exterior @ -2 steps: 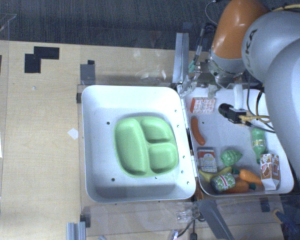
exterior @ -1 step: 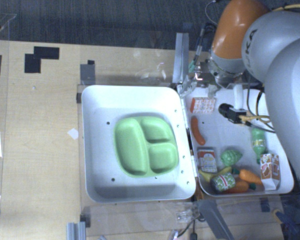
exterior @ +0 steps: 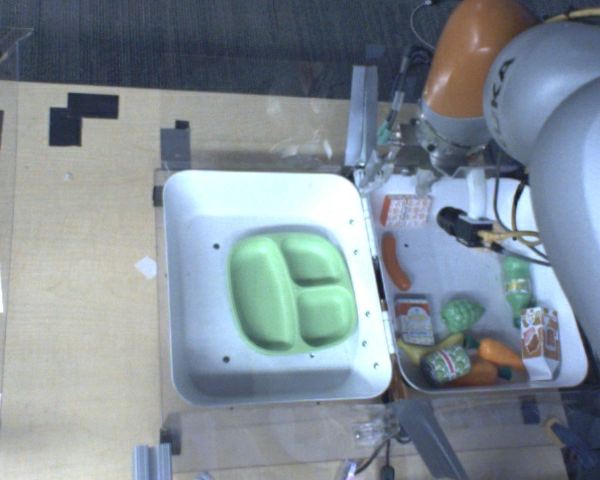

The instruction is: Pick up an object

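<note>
The arm's wrist sits over the far end of the right bin (exterior: 570, 363), and the gripper (exterior: 405, 163) hangs below the orange band near that bin's far-left corner. Whether the gripper is spread or closed cannot be told from this view. Nothing is visibly held. The nearest candidate is the printed carton (exterior: 406, 211), lying flat just toward the camera from the gripper. Next beyond it, along the bin's left wall, lies the red sausage (exterior: 395, 261); its long axis runs roughly parallel to that wall. The remaining toy foods, including the green vegetable (exterior: 461, 314) and the carrot (exterior: 502, 352), cluster at the bin's near end, well apart from the gripper.
</note>
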Available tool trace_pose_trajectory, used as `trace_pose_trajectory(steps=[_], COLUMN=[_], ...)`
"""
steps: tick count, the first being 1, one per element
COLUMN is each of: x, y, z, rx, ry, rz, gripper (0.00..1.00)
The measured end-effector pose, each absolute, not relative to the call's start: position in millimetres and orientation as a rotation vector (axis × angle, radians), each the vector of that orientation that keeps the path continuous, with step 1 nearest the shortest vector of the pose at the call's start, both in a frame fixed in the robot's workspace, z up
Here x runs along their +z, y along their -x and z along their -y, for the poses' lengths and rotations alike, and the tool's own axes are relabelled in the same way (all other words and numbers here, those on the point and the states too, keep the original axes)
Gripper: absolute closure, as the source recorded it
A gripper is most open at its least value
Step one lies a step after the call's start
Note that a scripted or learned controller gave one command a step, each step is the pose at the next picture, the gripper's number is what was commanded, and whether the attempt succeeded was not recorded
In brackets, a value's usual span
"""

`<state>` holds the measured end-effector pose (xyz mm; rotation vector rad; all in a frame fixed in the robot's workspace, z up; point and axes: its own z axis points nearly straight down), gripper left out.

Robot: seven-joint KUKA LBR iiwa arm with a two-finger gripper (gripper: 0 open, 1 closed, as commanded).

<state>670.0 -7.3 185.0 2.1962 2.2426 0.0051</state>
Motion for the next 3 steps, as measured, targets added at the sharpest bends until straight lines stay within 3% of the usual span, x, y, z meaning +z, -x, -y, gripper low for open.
trace_pose_trajectory(steps=[1,2,3], x=[196,196,154], y=[-671.8,-671.7,-668.6], z=[6,6,87], rx=[0.01,0.01,0.003], ry=[-2.188,-2.187,-2.081], rz=[-2.247,-2.247,-2.349], gripper=[1.0,0.0,0.0])
